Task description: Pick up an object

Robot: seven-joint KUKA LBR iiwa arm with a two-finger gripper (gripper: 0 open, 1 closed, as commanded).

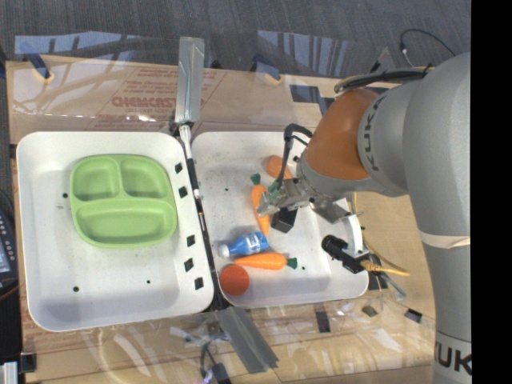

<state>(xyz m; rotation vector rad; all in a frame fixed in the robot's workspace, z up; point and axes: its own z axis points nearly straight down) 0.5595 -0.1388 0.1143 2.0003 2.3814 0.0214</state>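
Note:
My gripper [274, 199] is low in the right bin [320, 282], near its middle. It hovers right beside an upright-lying carrot [261, 213] with a green top; I cannot tell whether it touches it. A small black block [282, 221] lies just below the gripper. Nearer the front lie a blue bottle [245, 245], a second carrot [267, 262] and an orange-red ball [234, 279]. Another orange piece [276, 166] peeks out behind the gripper, partly hidden by the wrist.
The left bin [48, 294] holds a green divided plate [123, 200]. A ridge [194, 206] divides the two bins. The arm's bulk covers the right bin's right side.

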